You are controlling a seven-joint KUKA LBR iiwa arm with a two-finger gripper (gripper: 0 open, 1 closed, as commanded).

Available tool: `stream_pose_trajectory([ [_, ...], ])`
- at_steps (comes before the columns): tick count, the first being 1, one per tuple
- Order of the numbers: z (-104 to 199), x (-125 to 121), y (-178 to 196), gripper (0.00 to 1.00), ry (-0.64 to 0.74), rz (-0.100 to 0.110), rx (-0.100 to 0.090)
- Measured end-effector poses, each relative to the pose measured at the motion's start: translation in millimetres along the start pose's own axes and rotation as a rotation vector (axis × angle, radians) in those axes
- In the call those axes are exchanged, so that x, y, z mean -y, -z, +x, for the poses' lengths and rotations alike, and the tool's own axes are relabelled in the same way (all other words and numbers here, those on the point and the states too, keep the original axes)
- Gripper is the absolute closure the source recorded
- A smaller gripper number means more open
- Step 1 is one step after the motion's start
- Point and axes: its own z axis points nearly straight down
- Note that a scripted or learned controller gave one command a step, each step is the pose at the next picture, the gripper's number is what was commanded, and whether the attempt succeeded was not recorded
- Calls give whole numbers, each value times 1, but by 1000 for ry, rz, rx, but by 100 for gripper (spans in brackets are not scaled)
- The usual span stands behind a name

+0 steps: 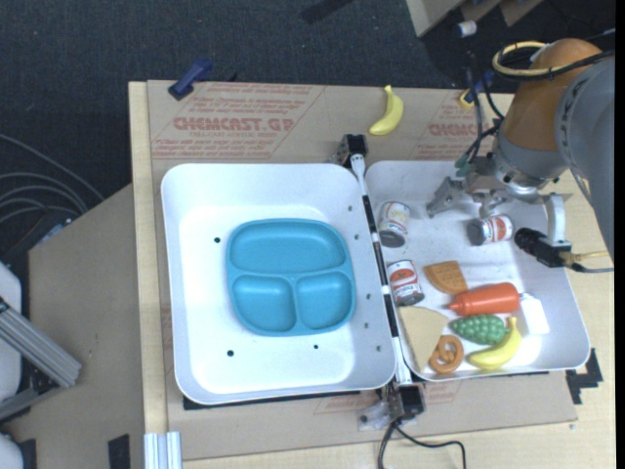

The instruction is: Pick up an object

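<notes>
Because the right bin (566, 345) is crowded and the arm (557, 106) hangs low over its far end, the likeliest failure, as a judgement, is a grasp that closes on nothing or knocks a can aside. 2 shallow white bins sit side by side on a bench (283, 120). The left bin (186, 262) holds a blue divided plate (289, 274) with 3 compartments. The right bin holds the loose things: a small can (394, 223) near its left wall, a second can (404, 281) just below it, and a third can with a red label (490, 230) lying on its side. Toward the near end lie a tan wedge (445, 277), a red sausage-like piece (485, 299), a green bumpy piece (480, 329), a pretzel (445, 353) and a yellow banana (493, 353), several touching one another. Another yellow banana (387, 113) lies on the bench beyond the bins.

The gripper (467, 191) sits over the far end of the right bin, between the upper can and the red-labelled can, and close to the latter. Its 2 fingers appear spread apart, 1 reaching left and 1 toward the red-labelled can, with nothing seen between them. Whether a finger touches that can cannot be told from this angle. A round can on its side may roll away if a finger nudges it, and the tight cluster at the near end could let 2 pieces be caught together or slip out.
</notes>
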Motion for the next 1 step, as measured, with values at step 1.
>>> stream_pose_trajectory([
  [1, 0, -1, 10, 100, 1, -2, 1],
])
